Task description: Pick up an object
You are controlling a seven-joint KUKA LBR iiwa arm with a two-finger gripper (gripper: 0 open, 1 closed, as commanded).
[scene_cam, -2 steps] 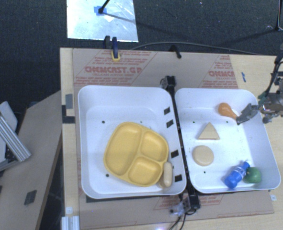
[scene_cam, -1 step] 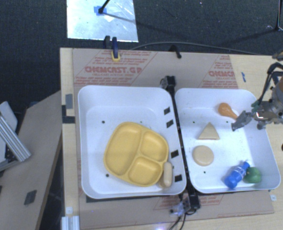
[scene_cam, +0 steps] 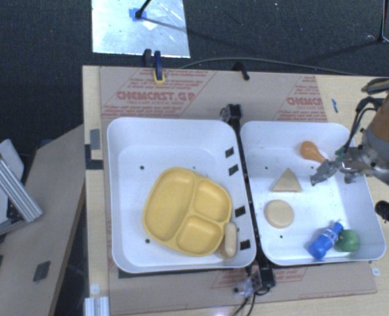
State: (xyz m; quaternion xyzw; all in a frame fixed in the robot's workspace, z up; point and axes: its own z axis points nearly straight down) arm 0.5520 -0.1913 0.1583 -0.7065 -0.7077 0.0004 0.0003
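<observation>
In the right bin (scene_cam: 362, 206) lie an orange drumstick-shaped piece (scene_cam: 311, 152), a tan wedge (scene_cam: 287, 181), a round beige disc (scene_cam: 279, 213), a blue bottle (scene_cam: 325, 240) and a green ball (scene_cam: 347, 241). My gripper (scene_cam: 334, 172) reaches in from the right, low over the bin's upper right part. It sits just below and right of the orange piece and right of the wedge. Its fingers stand open with nothing between them.
The left bin (scene_cam: 131, 176) holds a yellow compartment plate (scene_cam: 187, 209) and a pale beige roll (scene_cam: 230, 239) against its right wall. A black divider (scene_cam: 243, 196) runs between the bins. A metal frame stands at the far left (scene_cam: 6, 183).
</observation>
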